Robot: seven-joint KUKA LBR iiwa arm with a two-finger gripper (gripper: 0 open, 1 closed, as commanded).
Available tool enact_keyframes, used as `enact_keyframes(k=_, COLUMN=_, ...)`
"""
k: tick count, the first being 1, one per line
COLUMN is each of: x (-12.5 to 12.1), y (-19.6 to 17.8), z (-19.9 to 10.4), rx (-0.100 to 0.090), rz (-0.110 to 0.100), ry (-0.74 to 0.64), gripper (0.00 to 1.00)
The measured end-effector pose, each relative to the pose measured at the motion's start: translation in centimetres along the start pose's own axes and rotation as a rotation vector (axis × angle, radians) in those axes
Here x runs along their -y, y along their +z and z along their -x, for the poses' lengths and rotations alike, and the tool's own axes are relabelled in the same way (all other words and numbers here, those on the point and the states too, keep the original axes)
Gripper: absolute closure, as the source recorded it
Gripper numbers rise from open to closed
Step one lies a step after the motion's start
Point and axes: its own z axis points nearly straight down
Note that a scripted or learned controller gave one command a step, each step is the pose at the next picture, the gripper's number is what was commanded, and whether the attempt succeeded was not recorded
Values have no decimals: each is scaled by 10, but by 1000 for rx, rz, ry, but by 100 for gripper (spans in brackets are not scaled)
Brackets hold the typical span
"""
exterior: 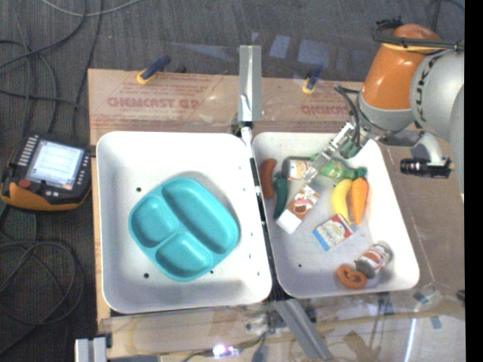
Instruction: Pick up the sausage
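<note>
The sausage (268,178) is a short reddish-brown piece lying against the left wall of the right bin (392,277), next to a dark green vegetable (281,195). My gripper (315,167) reaches down and left from the orange wrist band into the upper middle of that bin. Its tip hangs over a small packet (296,169), about a hand's width to the right of the sausage. Nothing of the sausage lies between the fingers.
The right bin also holds a white and red box (300,203), a banana (342,199), a carrot (359,199), a blue carton (333,232), a can (374,259) and a brown ring (351,277). A teal divided plate (185,227) lies in the left bin (113,164).
</note>
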Motion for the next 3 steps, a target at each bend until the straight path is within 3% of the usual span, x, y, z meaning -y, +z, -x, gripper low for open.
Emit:
enact_keyframes(k=1, x=-21, y=32, z=-52, rx=3, rz=-2, ry=-35, gripper=0)
enact_keyframes(k=2, x=-9, y=38, z=-7, rx=1, rz=1, ry=30, gripper=0)
enact_keyframes(k=3, x=28, y=39, z=-14, rx=1, rz=-1, ry=55, gripper=0)
